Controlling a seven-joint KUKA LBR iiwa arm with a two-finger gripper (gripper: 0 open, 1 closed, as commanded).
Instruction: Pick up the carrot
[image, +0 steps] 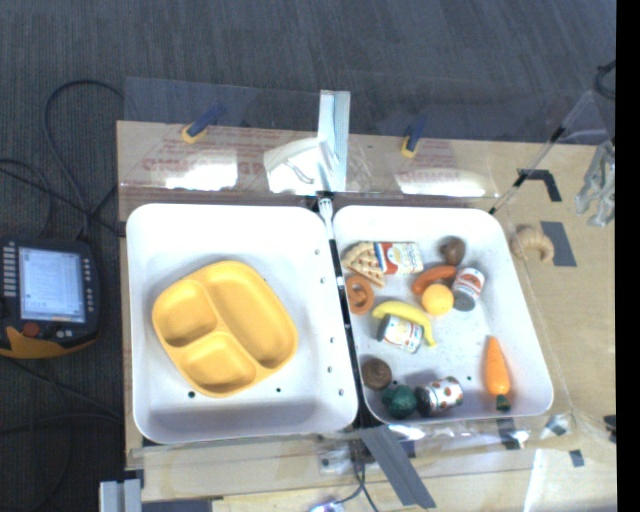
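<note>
I work in a robotics lab — not a kitchen, though toy food (415, 300) fills my right bin (520, 300). My worktop (570, 310) is bare board with taped-down plastic sheeting (200, 165) and clamps (203, 123). A teach pendant (48, 290) lies on the dark carpet (60, 150) at the left, its black cable (90, 110) looping off — a test rig's gear.

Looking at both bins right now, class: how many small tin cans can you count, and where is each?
3, all in the right bin: one can near the right wall, one can lying mid-bin by the banana, one can at the near edge. None looks hidden.
</note>
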